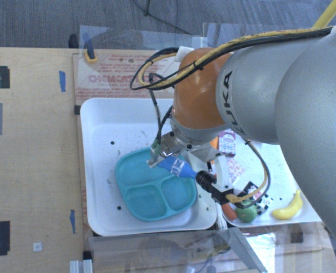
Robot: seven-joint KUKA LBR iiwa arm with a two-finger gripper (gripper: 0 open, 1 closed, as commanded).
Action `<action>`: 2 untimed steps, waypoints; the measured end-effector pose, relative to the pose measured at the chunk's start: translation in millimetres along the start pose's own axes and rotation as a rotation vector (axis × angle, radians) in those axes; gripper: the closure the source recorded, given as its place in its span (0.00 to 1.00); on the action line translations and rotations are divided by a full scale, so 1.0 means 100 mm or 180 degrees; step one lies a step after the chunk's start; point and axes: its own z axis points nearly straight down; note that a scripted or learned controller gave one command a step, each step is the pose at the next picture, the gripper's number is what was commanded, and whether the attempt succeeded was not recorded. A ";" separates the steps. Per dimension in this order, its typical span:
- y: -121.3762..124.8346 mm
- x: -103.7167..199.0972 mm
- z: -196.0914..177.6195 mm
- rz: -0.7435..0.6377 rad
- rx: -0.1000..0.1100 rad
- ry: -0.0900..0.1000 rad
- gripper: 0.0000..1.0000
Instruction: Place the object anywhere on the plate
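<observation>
The grey arm (270, 78) with its orange band (199, 92) reaches in from the right over the left white bin (97, 152). The end effector (159, 155) hangs low above the upper right part of a turquoise divided plate (154, 189), which lies in the lower half of that bin. A blue and white object, seemingly a small bottle or tube (176, 168), sits just beside the end effector at the plate's upper right rim, lying tilted with one end toward the tool. Whether the end effector is clenched on it or released, I cannot tell, because the wrist covers the tips. Black and yellow cables (156, 73) loop around the wrist.

In the right bin (304, 218), a yellow banana (287, 207) lies near the lower right corner, a green round fruit (248, 213) and an orange-red item (229, 210) sit at the lower left edge, and a small printed packet (227, 143) lies higher up. The bins rest on a light wooden surface (31, 152) with blue tape marks (62, 81).
</observation>
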 end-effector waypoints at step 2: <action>-0.04 0.55 -0.65 -0.0358 -0.0009 -0.0004 1.00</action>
